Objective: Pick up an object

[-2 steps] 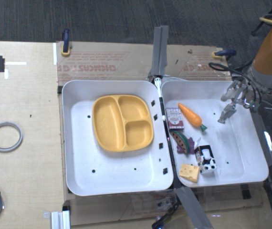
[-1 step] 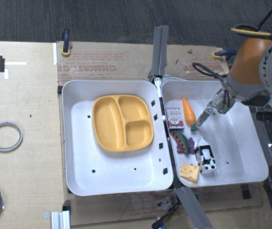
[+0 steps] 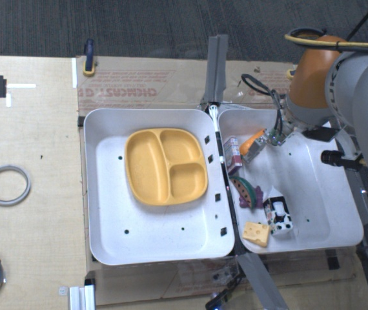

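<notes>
Two white bins sit side by side under me: the left bin (image 3: 100, 192) carries a yellow divided plate (image 3: 166, 166), and the right bin (image 3: 326, 205) holds the small things I could pick from. My arm (image 3: 339, 76) comes in over the right bin's far corner, the orange band above my wrist toward the top of the view. My gripper (image 3: 273, 136) hangs low near the bin's back left part, just beside an orange piece (image 3: 254, 141) that lies tilted there; it looks to touch my tip, but the view is too small for me to tell whether I am open, closed, or gripping it. Along the left wall lie a small pink-and-white packet (image 3: 232, 154), then a curved green-and-purple toy (image 3: 248, 192). Nearer the front lie a black-and-white item (image 3: 278, 214) and a yellow cheese wedge (image 3: 256, 233), close together. On the bench far left rests a grey ring (image 3: 6, 185).
</notes>
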You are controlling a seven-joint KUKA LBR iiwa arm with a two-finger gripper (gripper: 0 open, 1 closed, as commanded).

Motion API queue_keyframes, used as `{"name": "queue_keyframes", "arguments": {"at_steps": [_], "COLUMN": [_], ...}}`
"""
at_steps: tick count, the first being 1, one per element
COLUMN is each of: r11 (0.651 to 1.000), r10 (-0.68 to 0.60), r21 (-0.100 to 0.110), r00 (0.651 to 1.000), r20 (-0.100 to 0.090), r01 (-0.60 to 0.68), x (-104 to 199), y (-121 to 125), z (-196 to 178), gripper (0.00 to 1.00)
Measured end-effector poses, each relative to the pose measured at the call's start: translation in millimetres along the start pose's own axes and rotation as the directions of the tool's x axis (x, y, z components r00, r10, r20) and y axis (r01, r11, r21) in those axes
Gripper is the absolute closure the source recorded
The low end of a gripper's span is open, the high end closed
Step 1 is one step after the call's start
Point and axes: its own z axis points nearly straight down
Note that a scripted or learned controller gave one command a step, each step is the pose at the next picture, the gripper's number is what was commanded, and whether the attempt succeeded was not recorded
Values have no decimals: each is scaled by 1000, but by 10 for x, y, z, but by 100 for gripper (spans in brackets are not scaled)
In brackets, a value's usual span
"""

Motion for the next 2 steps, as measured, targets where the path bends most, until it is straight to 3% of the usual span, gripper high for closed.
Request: {"name": "queue_keyframes", "arguments": {"at_steps": [1, 2], "r11": [964, 899], "r10": [265, 438], "r21": [0, 1], "r00": [964, 899], "r20": [0, 0], "r01": [-265, -438], "x": [-467, -57], "y": [-333, 156], "z": [-5, -4], "gripper": [0, 0]}}
